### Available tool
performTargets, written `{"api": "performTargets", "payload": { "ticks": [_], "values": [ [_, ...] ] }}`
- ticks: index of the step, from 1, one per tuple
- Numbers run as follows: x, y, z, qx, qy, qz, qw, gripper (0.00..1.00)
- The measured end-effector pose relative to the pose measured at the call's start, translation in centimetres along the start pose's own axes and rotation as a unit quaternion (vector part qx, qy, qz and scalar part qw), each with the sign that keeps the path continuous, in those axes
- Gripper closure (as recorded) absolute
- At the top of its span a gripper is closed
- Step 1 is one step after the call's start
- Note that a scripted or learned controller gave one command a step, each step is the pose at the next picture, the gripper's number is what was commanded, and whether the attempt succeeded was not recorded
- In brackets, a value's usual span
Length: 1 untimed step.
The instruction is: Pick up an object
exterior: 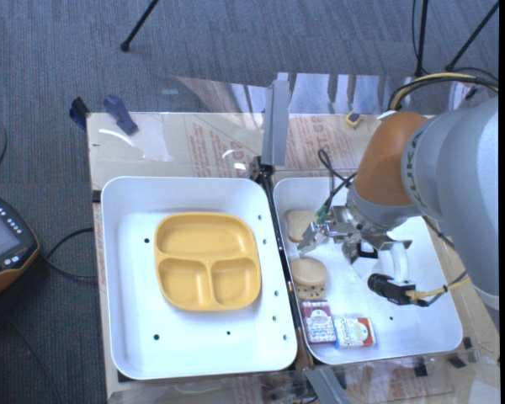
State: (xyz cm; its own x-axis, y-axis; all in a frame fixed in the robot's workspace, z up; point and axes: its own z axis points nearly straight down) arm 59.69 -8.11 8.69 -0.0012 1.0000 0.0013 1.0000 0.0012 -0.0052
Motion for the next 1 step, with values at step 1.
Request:
{"api": "performTargets", "payload": {
  "ticks": [1],
  "values": [
    [-3.29,-9.15,0.1,0.001,0.0,0.002,1.0,0.0]
  ]
}}
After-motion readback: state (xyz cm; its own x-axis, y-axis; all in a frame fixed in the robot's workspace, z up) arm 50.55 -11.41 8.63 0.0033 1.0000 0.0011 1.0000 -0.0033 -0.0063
